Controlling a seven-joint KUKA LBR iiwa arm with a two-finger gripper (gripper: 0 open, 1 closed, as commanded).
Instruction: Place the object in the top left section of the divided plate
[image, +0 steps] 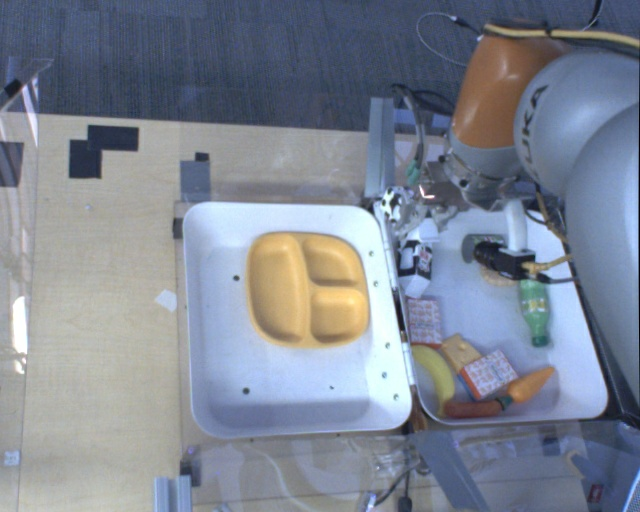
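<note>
Yellow divided plate (305, 288) in my left bin (215, 330), gripper (412, 225) at right bin's (575, 345) near-left corner, its grasp I cannot tell, banana (435, 372), carrot (532, 381), green bottle (535, 312) in right bin.

Plate (305, 288): plain mustard yellow, left of gripper (415, 232).
Bins (215, 330): white.
Bench (100, 300): pale wood tone, black patches far left.
Arm (580, 110): grey, orange band.
Gripper: black-and-white.
Bottle (535, 310): green, right of gripper.
Banana (434, 372): yellow, below gripper.
Carrot (530, 384): orange, below right.
Sausage (472, 408): red-brown, beside banana.
Boxes (424, 320): white with red checked print; second, below right, same print with blue side.
Block (460, 351): tan, below gripper.
</note>
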